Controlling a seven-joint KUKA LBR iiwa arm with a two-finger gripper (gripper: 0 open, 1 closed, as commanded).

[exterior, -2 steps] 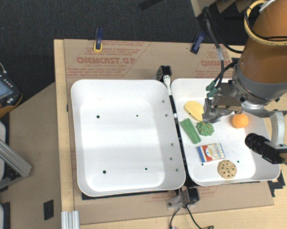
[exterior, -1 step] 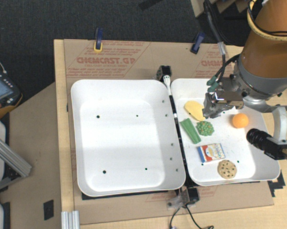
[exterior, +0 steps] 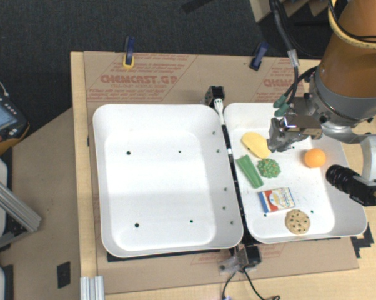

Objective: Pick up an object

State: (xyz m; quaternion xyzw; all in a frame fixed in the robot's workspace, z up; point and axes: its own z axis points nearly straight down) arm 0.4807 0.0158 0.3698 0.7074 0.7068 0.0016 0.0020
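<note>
The pale yellow banana-shaped toy [exterior: 256, 145] is my guess for the object to be picked, since it lies closest to the gripper [exterior: 279, 144], just to its left in the camera view and touching or nearly touching it; which of the two is hard to say at this slant. Its long axis runs from upper left to lower right, so it points roughly towards the gripper rather than lying across in front of it. Whether the gripper stands apart or together I cannot tell, because the dark wrist block hides that part.

Below the gripper and slightly left sits the small green knobbly broccoli toy [exterior: 268, 167], and just left of that the long green bean-like piece [exterior: 249, 171], slanted the same way as the yellow toy. To the gripper's right, a little lower, rests the orange ball [exterior: 314, 158], apart from everything else. Farther below lie the small red, white and blue carton [exterior: 277, 200] and the round brown cookie [exterior: 297, 221].

All of these are in the right-hand shallow white bin [exterior: 338, 227]. The raised rim shared with the left-hand white bin [exterior: 157, 174] runs close beyond the yellow toy, so there is little room on that side. A move leftward looks tight; the open floor towards the orange ball gives more freedom. Both bins rest on the brown board covering the tabletop [exterior: 175, 77].
</note>
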